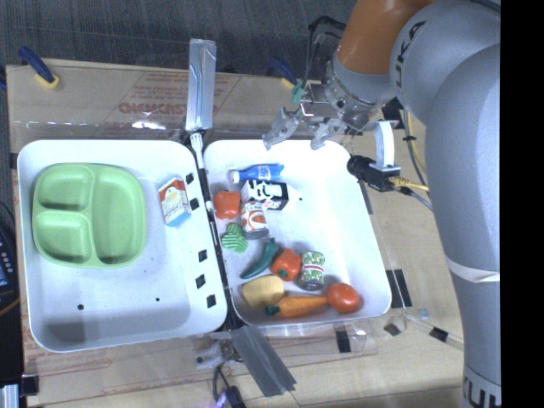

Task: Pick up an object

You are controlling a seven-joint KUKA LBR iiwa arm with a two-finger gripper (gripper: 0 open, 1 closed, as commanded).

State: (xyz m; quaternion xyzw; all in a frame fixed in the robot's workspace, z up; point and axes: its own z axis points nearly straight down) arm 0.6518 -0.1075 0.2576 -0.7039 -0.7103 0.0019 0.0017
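My gripper [299, 134] hovers over the far rim of the right bin [340, 219], its two fingers spread apart with nothing between them. Below and left of it lie a blue-and-white carton [257, 174] and a black-and-white packet [270, 193]. Further toward the front sit a red block [226, 204], a small can [253, 219], a green ridged piece [234, 240], a dark green pepper [260, 260], a red pepper [287, 264], a striped can [313, 269], a yellow lemon-like piece [262, 291], a carrot [299, 305] and a tomato [343, 297].
The left bin [110, 313] holds a green divided plate [88, 214] and a small orange-and-blue carton [174, 201] by its right wall. A grey metal divider bar [201, 83] rises between the bins at the back. The arm's body fills the right side.
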